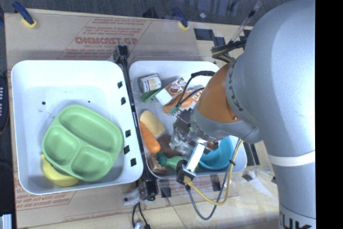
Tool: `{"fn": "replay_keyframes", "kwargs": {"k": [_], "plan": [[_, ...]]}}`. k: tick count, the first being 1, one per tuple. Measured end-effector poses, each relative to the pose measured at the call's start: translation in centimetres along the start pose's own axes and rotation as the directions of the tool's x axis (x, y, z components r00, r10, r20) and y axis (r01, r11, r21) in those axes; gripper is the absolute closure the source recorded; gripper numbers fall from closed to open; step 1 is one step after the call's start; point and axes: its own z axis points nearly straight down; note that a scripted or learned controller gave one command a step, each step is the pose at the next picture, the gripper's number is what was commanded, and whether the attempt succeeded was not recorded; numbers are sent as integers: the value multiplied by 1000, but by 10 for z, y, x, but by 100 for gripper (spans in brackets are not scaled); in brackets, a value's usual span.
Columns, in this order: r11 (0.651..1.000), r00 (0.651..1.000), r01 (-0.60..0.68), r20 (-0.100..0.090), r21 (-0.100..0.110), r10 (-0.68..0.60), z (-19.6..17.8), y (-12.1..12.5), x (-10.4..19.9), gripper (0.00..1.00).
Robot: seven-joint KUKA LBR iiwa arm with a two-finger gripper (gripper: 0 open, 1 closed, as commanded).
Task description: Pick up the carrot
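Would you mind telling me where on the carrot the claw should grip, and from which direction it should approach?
Probably at the carrot's middle, coming straight down from above. It lies flat along the right bin's left wall, running top to bottom in view, so the claw should close across its narrow width. The wall and the yellow piece beside its upper end leave little room for a sideways approach.

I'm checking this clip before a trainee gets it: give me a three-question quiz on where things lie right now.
1. True or false: the carrot lies in the left bin.
2. What sits in the left bin? A) green divided tray B) blue bowl C) small can
3. Fill in: the arm's gripper is over the ____ bin.

Key: 1 false, the carrot lies in the right bin, by its left wall. 2 A. 3 right.
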Motion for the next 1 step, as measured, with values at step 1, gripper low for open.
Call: {"fn": "replay_keyframes", "kwargs": {"k": [1], "plan": [[999, 999, -40, -5, -9, 40, 17, 3, 4, 100]]}}
